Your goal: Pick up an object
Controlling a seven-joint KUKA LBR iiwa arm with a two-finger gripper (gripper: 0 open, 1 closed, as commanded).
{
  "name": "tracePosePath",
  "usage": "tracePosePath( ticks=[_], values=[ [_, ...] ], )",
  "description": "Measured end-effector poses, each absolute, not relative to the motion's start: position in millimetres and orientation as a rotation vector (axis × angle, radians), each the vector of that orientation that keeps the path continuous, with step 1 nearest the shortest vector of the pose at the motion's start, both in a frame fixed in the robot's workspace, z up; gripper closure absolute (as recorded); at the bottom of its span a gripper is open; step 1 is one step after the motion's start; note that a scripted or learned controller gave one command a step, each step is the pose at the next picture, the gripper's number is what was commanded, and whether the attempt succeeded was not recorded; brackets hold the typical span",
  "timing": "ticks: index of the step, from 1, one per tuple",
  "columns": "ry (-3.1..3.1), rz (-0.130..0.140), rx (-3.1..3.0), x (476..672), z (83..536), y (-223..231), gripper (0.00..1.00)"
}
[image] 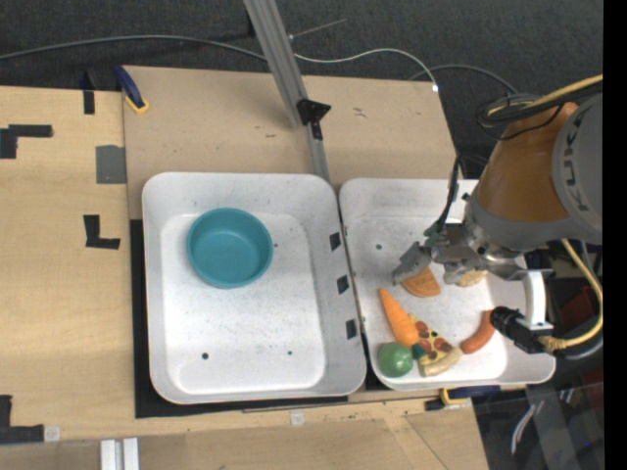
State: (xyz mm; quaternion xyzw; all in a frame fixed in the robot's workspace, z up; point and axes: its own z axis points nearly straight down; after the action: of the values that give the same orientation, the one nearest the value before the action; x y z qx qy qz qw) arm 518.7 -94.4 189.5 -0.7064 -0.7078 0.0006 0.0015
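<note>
The right bin (387, 213) holds several toy foods. An orange wedge (423, 284) lies just under my gripper (423, 260), whose grey fingers (409, 264) hang over it near the bin's middle. A carrot (397, 314) lies below, pointing toward a green ball (395, 359). Beside them sit a pizza slice (437, 351) and a red sausage (478, 335). A tan piece (470, 278) peeks out under the wrist. Nothing visibly sits between the fingers.
The left bin (167, 331) holds a teal bowl (229, 248). A grey metal pole (279, 57) slants down to the bins' back edge. Cables (549, 336) hang by the right bin's right rim. The arm's orange band (524, 169) covers the right bin's back right corner.
</note>
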Motion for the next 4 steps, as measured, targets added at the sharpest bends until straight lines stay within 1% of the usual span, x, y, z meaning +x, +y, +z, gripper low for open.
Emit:
tracePosePath(
  ticks=[1,2,3,4],
  values=[
    [-2.221,0.002,-2.218,518.7,189.6,-94.6,0.00],
    [-2.218,0.008,-2.217,517.8,143.4,-100.8,0.00],
    [-2.219,0.006,-2.217,516.2,89.7,-100.1,0.00],
    [-2.220,0.004,-2.215,516.6,101.8,-99.2,1.00]
  ],
)
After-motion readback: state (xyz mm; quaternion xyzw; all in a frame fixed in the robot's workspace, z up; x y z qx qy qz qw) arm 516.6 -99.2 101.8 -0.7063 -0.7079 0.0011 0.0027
